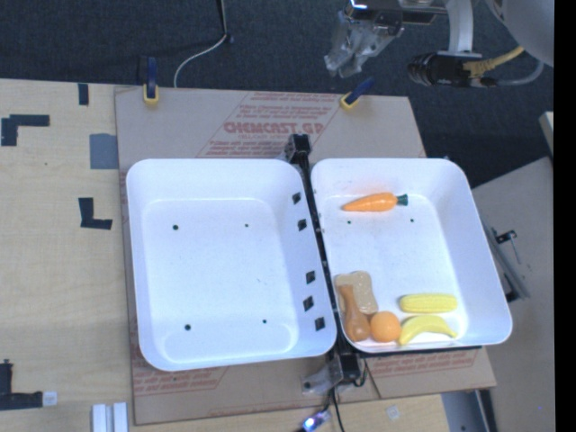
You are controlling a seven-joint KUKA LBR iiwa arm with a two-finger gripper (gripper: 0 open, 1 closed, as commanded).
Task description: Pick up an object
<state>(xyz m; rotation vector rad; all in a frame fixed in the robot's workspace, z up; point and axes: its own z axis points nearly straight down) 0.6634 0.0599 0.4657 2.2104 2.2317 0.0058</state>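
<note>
The right bin (468,207) holds an orange carrot (371,202) near its far side. Along its near edge lie a tan bread piece (356,288), a brown sausage-like item (353,320), an orange ball (385,328), a corn cob (428,303) and a yellow banana (427,329). My gripper (346,57) hangs high above the bench, beyond the far edge of the bins, well away from every object. Nothing shows between its fingers.
The left bin (144,241) sits beside the right one on a cardboard sheet (261,129). Yellow and blue clamps (150,90) (356,92) hold the sheet's far edge. A white cable (202,50) runs behind.
</note>
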